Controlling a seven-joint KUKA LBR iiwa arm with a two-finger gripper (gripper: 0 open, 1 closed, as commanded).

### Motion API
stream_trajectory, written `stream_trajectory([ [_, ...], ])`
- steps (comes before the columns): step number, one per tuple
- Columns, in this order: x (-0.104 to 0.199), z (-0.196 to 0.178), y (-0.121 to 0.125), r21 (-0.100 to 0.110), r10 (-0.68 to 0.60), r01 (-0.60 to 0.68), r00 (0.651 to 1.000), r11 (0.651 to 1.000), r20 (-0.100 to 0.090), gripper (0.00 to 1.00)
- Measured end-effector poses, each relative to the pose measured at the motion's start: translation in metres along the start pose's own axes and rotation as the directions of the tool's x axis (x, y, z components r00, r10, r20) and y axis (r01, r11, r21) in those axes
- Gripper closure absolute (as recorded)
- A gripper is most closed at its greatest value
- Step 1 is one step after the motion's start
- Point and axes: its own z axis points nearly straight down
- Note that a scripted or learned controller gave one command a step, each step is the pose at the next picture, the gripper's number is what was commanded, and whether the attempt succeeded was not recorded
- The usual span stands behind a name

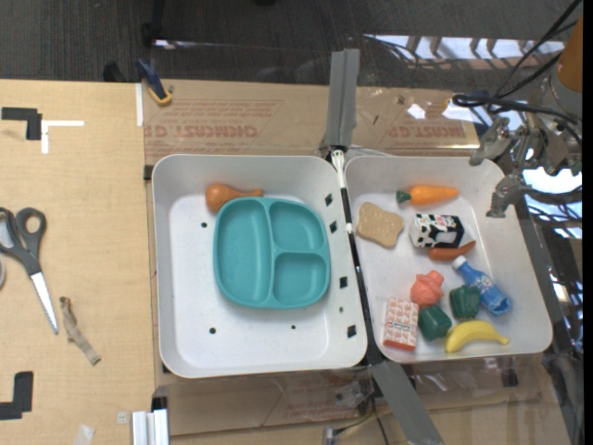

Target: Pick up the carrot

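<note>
The carrot, orange with a green top, lies flat at the back of the right bin, its green end pointing left. My gripper hovers over that bin's back right corner, a short way right of the carrot and apart from it. Its two grey fingers stand spread, open, with nothing between them.
Beside the carrot in the right bin lie a toast slice, a cow-patterned carton, a blue bottle, a banana, green peppers and a small red box. The left bin holds a teal divided plate and a drumstick.
</note>
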Motion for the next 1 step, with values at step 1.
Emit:
stream_trajectory([
  [1,-0.0452,0.0814,-0.0112,0.000,0.003,-0.003,1.000,1.000,0.002,0.00],
])
